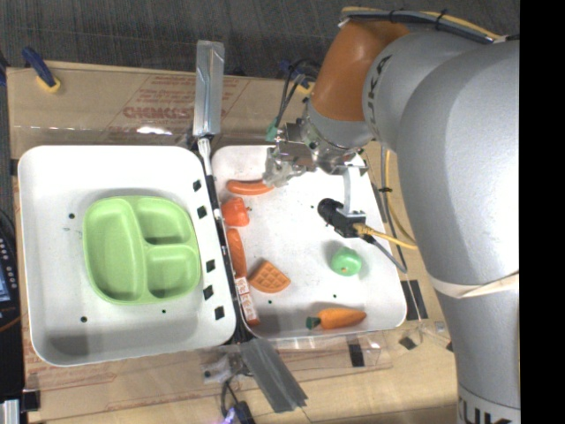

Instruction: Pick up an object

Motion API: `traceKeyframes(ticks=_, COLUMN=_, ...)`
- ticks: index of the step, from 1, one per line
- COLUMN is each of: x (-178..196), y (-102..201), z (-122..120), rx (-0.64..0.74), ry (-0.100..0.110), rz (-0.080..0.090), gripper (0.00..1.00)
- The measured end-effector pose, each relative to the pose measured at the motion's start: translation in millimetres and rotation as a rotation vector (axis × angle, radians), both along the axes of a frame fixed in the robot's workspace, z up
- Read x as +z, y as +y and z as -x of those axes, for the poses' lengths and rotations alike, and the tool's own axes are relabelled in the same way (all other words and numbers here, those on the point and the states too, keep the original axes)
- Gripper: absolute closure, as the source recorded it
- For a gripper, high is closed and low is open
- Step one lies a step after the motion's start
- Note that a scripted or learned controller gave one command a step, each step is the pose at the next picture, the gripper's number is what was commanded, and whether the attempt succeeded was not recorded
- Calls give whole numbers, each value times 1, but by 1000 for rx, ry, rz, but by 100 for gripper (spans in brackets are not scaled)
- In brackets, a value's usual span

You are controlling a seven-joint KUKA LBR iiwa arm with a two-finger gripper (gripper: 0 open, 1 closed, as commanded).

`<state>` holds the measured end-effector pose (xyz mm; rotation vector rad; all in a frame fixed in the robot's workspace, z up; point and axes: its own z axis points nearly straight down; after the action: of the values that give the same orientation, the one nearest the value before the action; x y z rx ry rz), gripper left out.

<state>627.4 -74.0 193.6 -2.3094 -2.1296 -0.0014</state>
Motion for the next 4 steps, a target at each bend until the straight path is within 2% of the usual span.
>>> traceKeyframes(ticks=1, x=75, y=-5, z=-30, rx=190, ry=0, rz=2, gripper=100)
traceKeyframes(ticks=2, x=35, y=-11, z=41, rx=687, ry=4, rz=0, gripper=100)
traceKeyframes(ticks=3, x=36, y=31, z=-29, rx=275, ry=1, rz=1, gripper=100)
traceKeyframes(ticks=4, x=5, y=-24, z=38, rx=332, ry=5, rz=1, gripper=100)
